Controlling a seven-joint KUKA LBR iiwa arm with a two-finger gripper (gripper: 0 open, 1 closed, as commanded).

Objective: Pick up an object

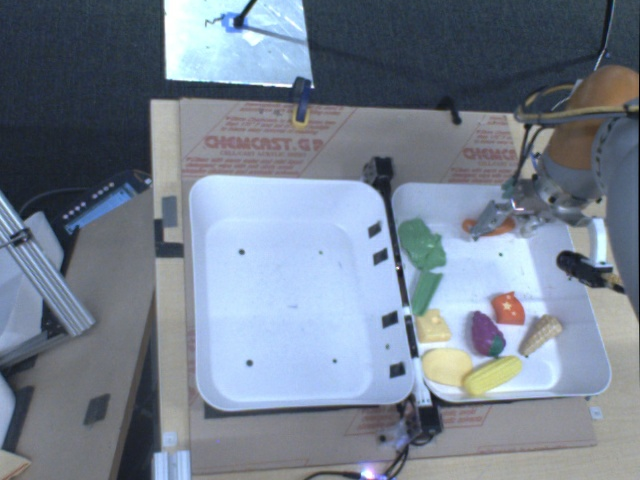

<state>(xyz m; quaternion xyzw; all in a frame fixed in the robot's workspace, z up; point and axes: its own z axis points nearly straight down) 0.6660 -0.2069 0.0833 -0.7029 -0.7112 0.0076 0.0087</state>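
Hovering over the right bin [575, 298], the pincer [492, 226] grips an orange piece [503, 225]; fingers closed on it.

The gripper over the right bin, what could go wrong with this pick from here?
The gripper sits at the orange piece near the right bin's back wall; a grasp there may slip or just push the piece against the wall. The other toys, such as the green lettuce, lie apart toward the front, so they are unlikely to interfere.
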